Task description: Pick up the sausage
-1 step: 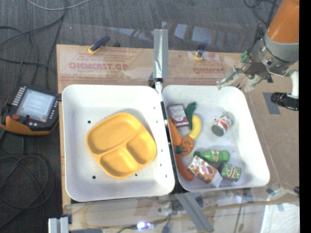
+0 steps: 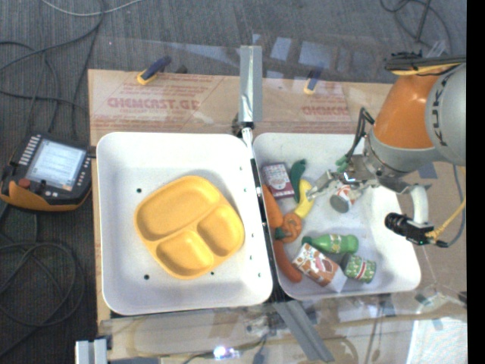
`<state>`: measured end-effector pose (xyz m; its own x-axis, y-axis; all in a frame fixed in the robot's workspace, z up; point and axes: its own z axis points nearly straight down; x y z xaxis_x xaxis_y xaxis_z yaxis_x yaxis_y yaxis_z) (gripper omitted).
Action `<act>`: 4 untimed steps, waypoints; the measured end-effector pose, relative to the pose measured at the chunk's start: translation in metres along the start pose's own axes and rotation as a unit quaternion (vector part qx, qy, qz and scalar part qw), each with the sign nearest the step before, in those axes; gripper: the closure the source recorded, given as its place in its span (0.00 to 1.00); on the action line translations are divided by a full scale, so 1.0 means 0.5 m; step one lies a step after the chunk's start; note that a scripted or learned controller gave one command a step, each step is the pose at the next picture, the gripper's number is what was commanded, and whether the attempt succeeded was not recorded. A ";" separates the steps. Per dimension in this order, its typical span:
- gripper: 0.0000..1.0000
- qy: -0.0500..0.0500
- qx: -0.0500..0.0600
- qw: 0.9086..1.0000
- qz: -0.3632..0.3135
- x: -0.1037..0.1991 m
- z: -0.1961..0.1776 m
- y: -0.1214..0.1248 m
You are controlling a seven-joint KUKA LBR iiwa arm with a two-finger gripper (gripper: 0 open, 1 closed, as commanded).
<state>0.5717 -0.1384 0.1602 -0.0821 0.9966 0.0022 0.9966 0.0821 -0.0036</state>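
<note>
Reddish-brown sausage [image 2: 286, 264], lying slantwise, right bin's left edge

So the bench [image 2: 114, 116] is a brownish board with faded red lettering printed across the far side. Two shallow white bins sit on it side by side, touching along the middle: the left bin [image 2: 121, 203] and the right bin [image 2: 394, 268]. A grey metal bar [image 2: 248, 82] runs from the far edge down to where the bins meet. There's a yellow-and-blue clamp [image 2: 153, 70] on the far left edge and a smaller one [image 2: 311, 83] further right
</note>
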 end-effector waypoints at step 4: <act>0.00 0.002 -0.015 0.985 0.174 0.096 0.134 -0.133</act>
<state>0.5012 -0.0960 0.0933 0.2650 0.9642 0.0097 0.9639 -0.2652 0.0244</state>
